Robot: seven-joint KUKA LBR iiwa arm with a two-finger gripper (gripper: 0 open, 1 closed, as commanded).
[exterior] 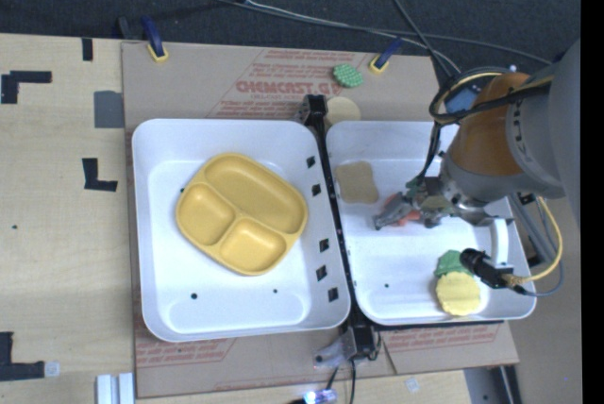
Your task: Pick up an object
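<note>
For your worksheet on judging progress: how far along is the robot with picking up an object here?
Done: the arm has reached into the right bin, its hand low beside the tan piece. In hand: nothing visibly lifted; whether anything is gripped is unclear. Left: grasp and raise an object. The yellow-and-green item lies in the same bin, and the yellow divided plate in the left bin.

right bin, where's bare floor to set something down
In the right bin, bare floor lies along the front, between the divider and the yellow-green toy; a smaller strip runs along the back wall above the tan piece. The middle is crowded by the gripper. The left bin has bare floor in front of the yellow plate.
</note>
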